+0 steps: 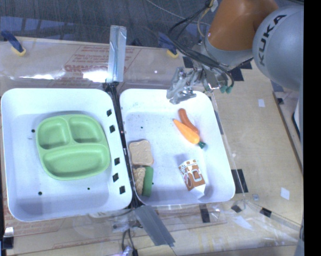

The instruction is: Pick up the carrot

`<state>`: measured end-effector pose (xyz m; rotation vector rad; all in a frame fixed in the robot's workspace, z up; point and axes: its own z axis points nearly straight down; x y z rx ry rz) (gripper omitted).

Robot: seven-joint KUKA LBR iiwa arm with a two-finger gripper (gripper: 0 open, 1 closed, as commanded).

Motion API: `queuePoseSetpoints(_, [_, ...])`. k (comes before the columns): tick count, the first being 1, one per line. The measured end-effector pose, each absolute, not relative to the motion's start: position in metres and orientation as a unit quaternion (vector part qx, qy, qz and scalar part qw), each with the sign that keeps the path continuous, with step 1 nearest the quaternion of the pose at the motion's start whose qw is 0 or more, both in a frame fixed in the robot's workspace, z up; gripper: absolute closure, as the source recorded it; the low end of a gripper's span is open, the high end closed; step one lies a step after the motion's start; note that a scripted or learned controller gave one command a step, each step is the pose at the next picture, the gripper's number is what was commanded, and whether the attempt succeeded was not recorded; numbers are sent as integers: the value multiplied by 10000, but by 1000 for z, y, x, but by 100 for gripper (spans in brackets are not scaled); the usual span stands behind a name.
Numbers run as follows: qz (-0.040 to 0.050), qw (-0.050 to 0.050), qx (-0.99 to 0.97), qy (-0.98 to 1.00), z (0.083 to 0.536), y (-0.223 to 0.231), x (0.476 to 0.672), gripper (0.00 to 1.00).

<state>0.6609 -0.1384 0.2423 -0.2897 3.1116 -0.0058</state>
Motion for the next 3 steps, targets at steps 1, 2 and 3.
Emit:
queuePoseSetpoints(1, [3,-6,-1519,9884,237,-117,657,100])
queuePoseSetpoints(2, [-4,20,-4457,8952,245,-123,658,100])
queuePoseSetpoints(3, [2,-1,-2970,9549,239,-123,657,100])
